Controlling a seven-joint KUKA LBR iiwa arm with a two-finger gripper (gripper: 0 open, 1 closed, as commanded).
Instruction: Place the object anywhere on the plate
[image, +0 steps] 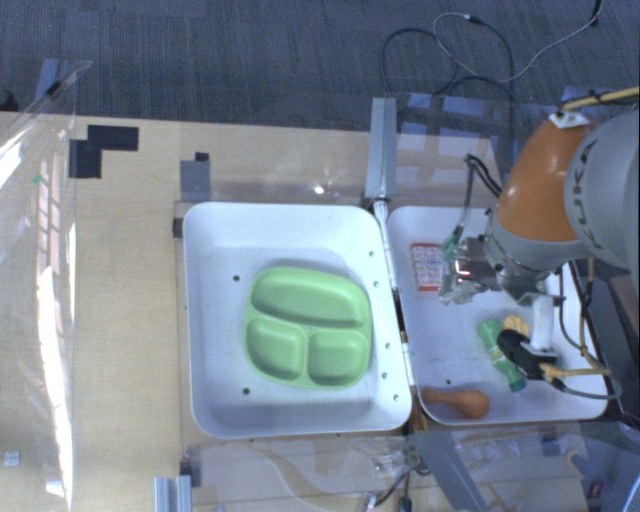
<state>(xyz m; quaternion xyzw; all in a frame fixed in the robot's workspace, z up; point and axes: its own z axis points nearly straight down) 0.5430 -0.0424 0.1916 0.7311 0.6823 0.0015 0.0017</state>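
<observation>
wooden bench with two white bins, green plate (305, 327) in the left one, gripper (468, 275), grip unreadable, low in the right one near card (427, 267), green object (497, 345) and brown pear (457, 402); best centred squarely before lifting.

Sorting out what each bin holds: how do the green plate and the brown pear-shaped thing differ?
The green plate lies in the left bin; the brown pear-shaped thing lies in the right bin, by its near edge. The green plate is far larger and split into three compartments; the brown pear-shaped thing is small, rounded and tapers toward one end. The green plate sits mid-bin; the brown pear-shaped thing is near a corner. Both lie apart from the gripper.
</observation>
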